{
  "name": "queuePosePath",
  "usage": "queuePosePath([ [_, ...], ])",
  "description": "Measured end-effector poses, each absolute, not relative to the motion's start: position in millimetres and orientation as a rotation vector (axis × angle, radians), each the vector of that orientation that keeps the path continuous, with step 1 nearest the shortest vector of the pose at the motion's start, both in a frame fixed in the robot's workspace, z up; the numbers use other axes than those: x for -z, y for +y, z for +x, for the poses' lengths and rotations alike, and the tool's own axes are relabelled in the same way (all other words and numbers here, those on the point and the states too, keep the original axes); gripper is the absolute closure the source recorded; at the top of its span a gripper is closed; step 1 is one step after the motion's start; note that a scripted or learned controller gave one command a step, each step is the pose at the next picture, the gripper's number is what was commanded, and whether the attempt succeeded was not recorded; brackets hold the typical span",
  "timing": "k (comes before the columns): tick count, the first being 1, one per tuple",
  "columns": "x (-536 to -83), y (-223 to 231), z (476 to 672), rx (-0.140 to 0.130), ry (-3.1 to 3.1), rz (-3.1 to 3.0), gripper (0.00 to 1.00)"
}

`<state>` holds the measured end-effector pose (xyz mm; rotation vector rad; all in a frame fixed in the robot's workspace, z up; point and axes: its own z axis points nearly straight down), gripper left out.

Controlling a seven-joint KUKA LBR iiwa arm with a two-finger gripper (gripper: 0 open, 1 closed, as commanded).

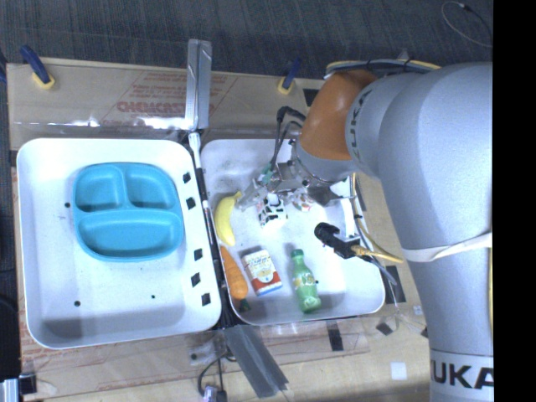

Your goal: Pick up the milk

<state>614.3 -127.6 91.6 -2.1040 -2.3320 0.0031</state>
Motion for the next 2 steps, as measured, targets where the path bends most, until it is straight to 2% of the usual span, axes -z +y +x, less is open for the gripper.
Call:
queuePosePath([
  [1,-101.8,-127.9,614.6,-0.005,-2.337,-2.099,1.00],
  [2,-201.6,-96.9,657.0,-0.001,-2.357,-2.076,1.00],
])
